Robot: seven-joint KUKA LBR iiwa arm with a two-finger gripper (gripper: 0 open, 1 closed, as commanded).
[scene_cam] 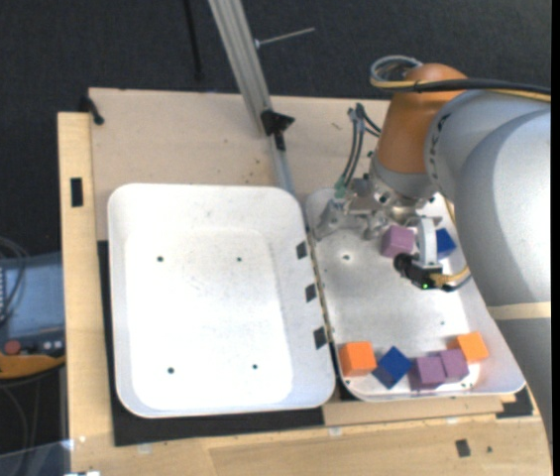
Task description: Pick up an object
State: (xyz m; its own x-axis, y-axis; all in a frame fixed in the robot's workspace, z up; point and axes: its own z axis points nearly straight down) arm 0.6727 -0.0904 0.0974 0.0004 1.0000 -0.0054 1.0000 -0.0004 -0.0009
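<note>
My gripper (399, 242) hangs over the back part of the right bin (379, 305), under the orange wrist band. A small purple block (396, 239) sits between its fingers, and the gripper is shut on it. Just to the right of it a blue block (445, 241) lies partly hidden by the arm. Along the bin's front edge lie an orange block (358, 357), a blue block (392, 366), two purple blocks (428, 372) (453, 364) and another orange block (473, 345).
The left bin (205, 296) lies beside the right one, with a raised rim between them. A slanted metal rail (245, 53) stands behind the bins. The grey arm covers the right bin's far right side.
</note>
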